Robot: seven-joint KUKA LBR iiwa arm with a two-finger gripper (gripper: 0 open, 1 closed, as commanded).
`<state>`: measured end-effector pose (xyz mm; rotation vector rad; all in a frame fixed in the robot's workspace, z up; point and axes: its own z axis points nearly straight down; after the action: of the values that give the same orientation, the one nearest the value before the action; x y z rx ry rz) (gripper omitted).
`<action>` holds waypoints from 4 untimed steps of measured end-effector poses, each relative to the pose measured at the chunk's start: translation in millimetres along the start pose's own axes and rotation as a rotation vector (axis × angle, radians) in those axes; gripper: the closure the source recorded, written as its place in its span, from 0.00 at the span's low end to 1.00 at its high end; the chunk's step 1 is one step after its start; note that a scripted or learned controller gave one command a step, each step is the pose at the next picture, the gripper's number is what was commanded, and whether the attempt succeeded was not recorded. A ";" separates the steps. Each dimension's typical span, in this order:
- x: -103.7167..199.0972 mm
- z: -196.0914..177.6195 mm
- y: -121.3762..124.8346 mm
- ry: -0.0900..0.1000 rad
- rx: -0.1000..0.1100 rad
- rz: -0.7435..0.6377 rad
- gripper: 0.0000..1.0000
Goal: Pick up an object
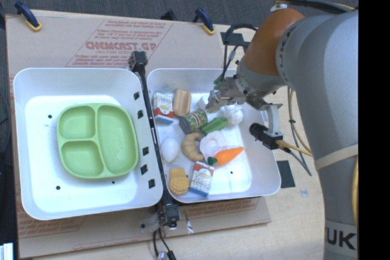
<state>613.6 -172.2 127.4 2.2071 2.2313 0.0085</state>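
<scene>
The grey arm (317, 70) with its orange band reaches in from the right and bends down over the right white bin (262, 176), where its gripper (223, 96) hangs low at the upper middle of a heap of toy food; how its pincer stands, whether parted or closed, cannot be told from here, and nothing is seen caught in it. Just below and left of the gripper lie a green-labelled can (195, 120) and a green vegetable (213, 126), with a white crumpled item (233, 112) close under it. Farther down lie a croissant (192, 147), a carrot (226, 156), a white egg (169, 148), a corn cob (178, 181) and a small red and white carton (202, 179). The left white bin (24, 192) bears a green divided plate (97, 140). On the cardboard sheet (109, 39) behind the bins red print reads "CHEMCAST GP"; white letters "UK" show on the arm's base at lower right
</scene>
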 end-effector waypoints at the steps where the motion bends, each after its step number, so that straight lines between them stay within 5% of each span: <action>1: 6.2 -82.4 -36.0 -0.002 0.007 0.007 1.00; 2: 6.4 -81.9 -36.2 -0.002 0.008 0.007 0.00; 3: 11.8 26.6 -127.8 -0.001 0.007 0.006 0.00; 4: 13.4 17.8 -126.2 0.002 0.010 -0.003 1.00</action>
<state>487.4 -160.2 108.9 2.2094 2.2408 -0.0003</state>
